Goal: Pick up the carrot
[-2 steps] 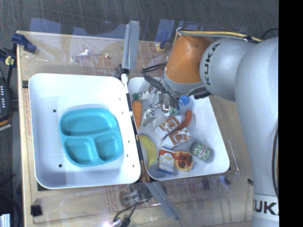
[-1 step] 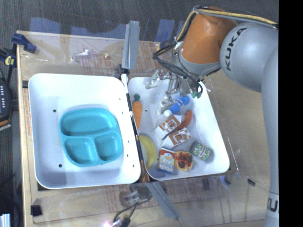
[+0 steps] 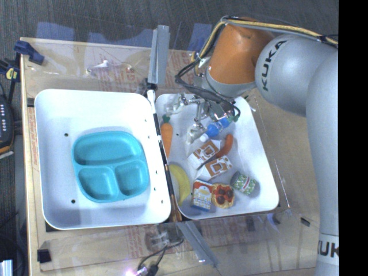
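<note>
Carrot [image 3: 166,138] lies by the right bin's [image 3: 265,171] left wall; claw [image 3: 202,115] state unclear.

Arm [image 3: 299,68] upper casing: we read "KUKA" in dark letters running along the grey shell, just right of the orange band [image 3: 236,53].
Arm lower casing: we read "KU", cut off, well below that band.
Packets in the bin: we find their print too small to read.
</note>
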